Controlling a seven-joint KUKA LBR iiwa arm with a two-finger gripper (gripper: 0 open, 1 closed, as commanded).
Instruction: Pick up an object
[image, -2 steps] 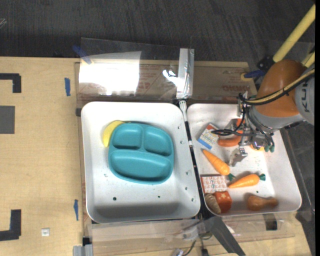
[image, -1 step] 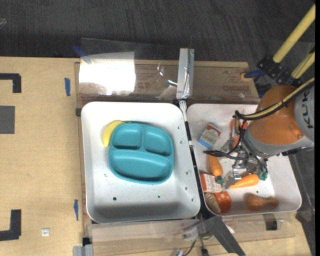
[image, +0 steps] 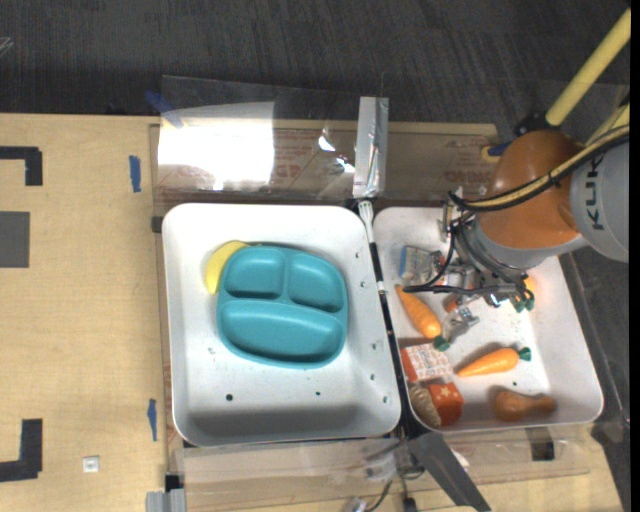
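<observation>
Carrots and other toy foods are lying loose in the right bin (image: 585, 385): one carrot (image: 420, 312) near its left wall, another carrot (image: 492, 361) toward the front right corner. The gripper (image: 465, 305) is hanging between them, presumably lining up a pick. Cabling is masking it; whether it is grasping anything cannot be determined.
</observation>
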